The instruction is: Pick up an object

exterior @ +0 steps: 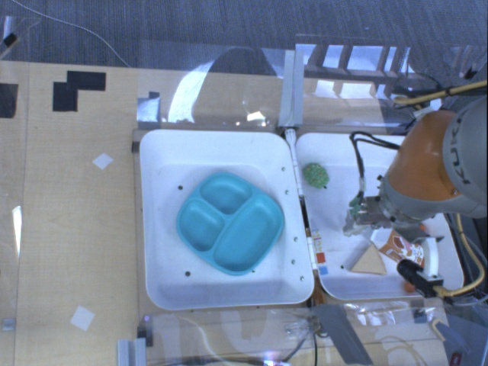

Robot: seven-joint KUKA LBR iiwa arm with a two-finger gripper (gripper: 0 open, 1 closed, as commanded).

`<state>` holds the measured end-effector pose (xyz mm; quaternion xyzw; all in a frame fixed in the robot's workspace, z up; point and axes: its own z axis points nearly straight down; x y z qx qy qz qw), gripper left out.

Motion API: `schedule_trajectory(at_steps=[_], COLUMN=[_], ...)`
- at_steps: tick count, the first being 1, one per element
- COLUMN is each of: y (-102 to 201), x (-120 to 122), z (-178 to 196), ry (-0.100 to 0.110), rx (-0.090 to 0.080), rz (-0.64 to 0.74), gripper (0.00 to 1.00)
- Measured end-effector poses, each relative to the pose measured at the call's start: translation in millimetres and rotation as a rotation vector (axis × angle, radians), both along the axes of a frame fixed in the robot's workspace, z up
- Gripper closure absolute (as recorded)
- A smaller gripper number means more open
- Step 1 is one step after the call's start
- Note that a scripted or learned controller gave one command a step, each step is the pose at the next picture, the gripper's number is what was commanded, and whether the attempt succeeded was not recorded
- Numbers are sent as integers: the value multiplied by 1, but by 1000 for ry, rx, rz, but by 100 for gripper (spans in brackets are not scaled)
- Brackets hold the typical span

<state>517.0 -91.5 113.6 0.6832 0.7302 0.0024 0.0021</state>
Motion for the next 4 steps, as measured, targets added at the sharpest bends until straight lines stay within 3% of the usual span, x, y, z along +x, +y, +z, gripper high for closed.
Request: schedule_trajectory(at_steps=[1,2,3,4], y=[-21,-100,-100,-114], x=[-25,-28,-28,36], z=[-22,47,47,48], ry=[-7,0,1,-1], rx=[-1,-4,-3,-5], rz=[33,131,131,375], gripper=[100,100,0,0])
